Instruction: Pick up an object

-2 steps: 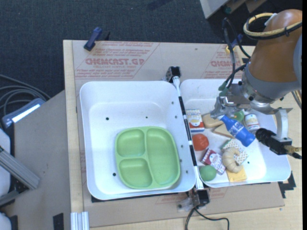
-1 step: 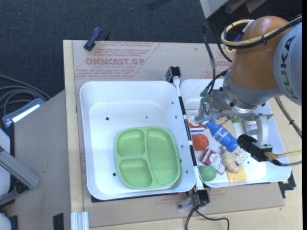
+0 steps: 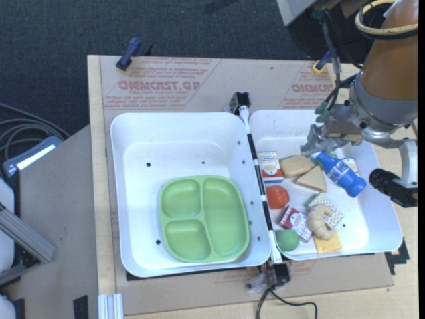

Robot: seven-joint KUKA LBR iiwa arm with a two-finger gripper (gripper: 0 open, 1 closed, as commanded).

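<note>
From the fixed camera above, the surface (image 3: 166, 78) carries two shallow white bins side by side. The left bin (image 3: 133, 138) sits centre-left in the frame and holds a green divided plate (image 3: 202, 218) with three compartments, lying flat toward its lower right part. The right bin (image 3: 378, 224) occupies the right of the frame and holds a cluster of small things: a small red-and-white carton (image 3: 269, 165) near the dividing wall, a tan wedge (image 3: 300, 165) just beside it, a red round piece (image 3: 277, 196) below that, a red-and-white packet (image 3: 294, 222), a green ball (image 3: 287, 240) at the lower edge, a croissant (image 3: 321, 220) lying on a yellow slice (image 3: 327, 242), and a blue bottle (image 3: 340, 173) lying tilted toward the lower right.

The arm comes in from the upper right, its orange band (image 3: 392, 52) large in the corner. The end effector (image 3: 325, 138) hangs low over the upper part of the right bin, just above the cap end of the blue bottle and near the tan wedge. Whether its fingers are spread or pressed together cannot be told from this angle, and nothing is visibly pinched between them.
</note>
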